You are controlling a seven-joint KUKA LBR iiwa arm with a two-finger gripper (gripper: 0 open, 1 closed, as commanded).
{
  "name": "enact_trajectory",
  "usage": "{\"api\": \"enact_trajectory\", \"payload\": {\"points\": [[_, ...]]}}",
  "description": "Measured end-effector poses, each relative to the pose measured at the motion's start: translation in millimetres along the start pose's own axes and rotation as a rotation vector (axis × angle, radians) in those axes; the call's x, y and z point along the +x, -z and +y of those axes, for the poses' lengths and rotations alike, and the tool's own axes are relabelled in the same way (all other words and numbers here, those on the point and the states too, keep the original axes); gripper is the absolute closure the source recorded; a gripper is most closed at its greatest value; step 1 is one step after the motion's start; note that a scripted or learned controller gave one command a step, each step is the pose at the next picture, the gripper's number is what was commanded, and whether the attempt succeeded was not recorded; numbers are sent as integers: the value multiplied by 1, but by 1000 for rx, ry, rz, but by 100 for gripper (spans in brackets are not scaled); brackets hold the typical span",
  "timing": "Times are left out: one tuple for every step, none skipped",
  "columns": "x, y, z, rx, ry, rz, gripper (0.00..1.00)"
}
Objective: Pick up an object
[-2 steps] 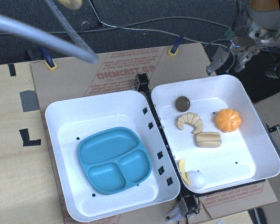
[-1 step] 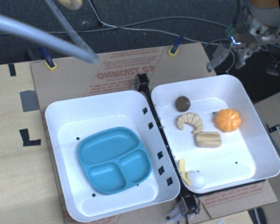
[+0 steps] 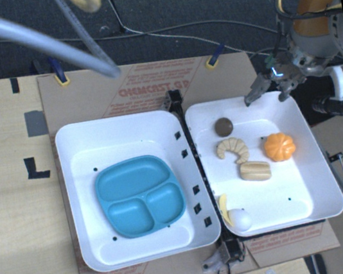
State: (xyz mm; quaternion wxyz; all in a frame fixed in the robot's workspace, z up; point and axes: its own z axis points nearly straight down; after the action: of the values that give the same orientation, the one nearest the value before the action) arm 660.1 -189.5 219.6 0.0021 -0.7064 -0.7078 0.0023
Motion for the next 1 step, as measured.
{"api": "enact_trajectory", "payload": {"points": [[7,-46,-1,-1,0,0,0]]}}
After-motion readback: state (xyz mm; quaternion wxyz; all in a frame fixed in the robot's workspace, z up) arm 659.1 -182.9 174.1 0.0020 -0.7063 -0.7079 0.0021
